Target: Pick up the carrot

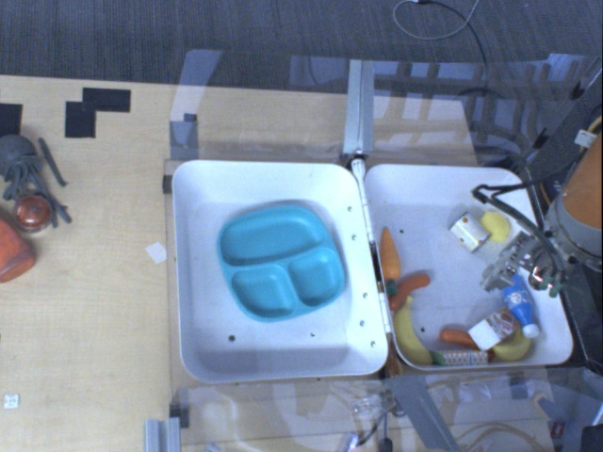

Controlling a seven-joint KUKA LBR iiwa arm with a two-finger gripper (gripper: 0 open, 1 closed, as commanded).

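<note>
The carrot lies in the right bin, hard against that bin's left wall, a long orange root pointing up and down the frame. Its lower end meets a short orange-red piece that lies across it, and below that sits a banana along the bin's lower left corner. Nothing grips the carrot; it rests on the bin floor.

The gripper hangs over the right side of the same bin, well apart from the carrot, with the arm coming in from the right edge of the frame. The metal at its tip is small and cluttered here, and I cannot tell whether the jaws are spread or closed; nothing is visibly between them. Just below it lies a blue-and-white bottle, and a yellow lemon with a small white box sits up and to its left.

The left bin holds a blue divided tray.

As I judge it, the pick is not yet done. The gripper has the width of the bin to cross, then a descent beside the wall, a close and a lift. The wall and the neighbouring piece leave little room on either side of the carrot.
</note>
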